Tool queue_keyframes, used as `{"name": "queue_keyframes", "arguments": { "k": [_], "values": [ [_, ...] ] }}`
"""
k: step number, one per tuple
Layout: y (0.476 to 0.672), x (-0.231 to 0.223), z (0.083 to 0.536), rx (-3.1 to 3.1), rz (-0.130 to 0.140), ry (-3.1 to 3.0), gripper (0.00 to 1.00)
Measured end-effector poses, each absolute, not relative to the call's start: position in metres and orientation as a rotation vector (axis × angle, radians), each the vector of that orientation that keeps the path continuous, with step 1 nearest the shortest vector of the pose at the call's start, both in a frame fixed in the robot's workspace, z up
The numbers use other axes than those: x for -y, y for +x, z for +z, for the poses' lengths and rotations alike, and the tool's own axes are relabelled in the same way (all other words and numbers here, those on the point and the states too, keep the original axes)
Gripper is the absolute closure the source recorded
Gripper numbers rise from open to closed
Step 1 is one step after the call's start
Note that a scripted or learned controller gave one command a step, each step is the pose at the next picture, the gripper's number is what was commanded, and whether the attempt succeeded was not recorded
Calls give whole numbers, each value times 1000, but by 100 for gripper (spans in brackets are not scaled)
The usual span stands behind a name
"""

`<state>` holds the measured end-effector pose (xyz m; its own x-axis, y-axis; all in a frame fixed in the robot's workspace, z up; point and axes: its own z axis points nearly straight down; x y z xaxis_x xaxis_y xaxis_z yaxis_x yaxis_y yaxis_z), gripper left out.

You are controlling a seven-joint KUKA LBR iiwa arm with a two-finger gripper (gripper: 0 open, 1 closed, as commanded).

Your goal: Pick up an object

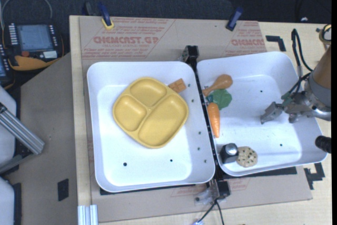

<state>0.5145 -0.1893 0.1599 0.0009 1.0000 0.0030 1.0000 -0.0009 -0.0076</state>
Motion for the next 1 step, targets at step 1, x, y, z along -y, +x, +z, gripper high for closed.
{"name": "queue_keyframes", "arguments": {
  "k": [1],
  "values": [
    [513, 192, 116, 2216, 3, -2218, 0]
  ]
}}
